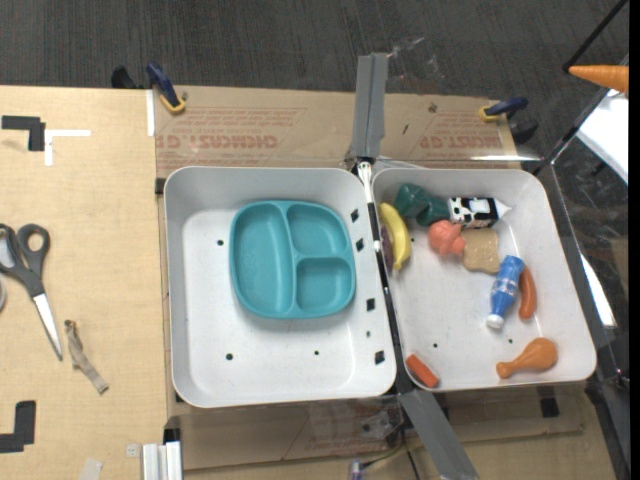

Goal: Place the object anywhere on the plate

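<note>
Camera view puts the task at its start: the teal plate (294, 259) in the left bin (190, 348) carries nothing, and every candidate object, from the banana (394, 236) to the small bottle (505, 290), lies right of the plate in the neighbouring bin (560, 268). Which one is meant is unclear, and I cannot tell the end effector's state; an orange sliver (603, 74) is cut off far right of the plate.

You look down from one fixed camera above the bench, tilted at a slant and set far enough back to take in both the left bin (190, 298) and the right bin (560, 268), with dark floor beyond them
</note>
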### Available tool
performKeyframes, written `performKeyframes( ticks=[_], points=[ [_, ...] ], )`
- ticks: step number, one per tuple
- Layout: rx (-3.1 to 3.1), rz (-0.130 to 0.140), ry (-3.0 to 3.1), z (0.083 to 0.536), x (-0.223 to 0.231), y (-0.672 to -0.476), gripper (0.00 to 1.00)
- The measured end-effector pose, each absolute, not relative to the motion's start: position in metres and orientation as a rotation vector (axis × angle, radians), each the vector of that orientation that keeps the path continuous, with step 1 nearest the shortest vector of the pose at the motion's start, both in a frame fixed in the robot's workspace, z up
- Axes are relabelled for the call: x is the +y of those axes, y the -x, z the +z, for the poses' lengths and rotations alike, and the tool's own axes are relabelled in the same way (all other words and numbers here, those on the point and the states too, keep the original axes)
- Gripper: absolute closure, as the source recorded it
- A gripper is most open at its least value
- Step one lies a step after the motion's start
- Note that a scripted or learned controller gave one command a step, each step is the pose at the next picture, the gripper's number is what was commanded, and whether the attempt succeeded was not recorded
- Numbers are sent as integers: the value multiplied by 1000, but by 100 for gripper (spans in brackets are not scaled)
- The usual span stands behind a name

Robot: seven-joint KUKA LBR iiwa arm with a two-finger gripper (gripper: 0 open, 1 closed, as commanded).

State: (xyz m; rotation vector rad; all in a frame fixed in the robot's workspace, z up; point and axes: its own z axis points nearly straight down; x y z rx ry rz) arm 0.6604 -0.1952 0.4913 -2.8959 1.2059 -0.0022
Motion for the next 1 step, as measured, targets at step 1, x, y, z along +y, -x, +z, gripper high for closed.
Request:
performKeyframes(
  ticks=[1],
  points=[
    [2170, 5, 2266, 490, -201, -660, 100]
  ],
)
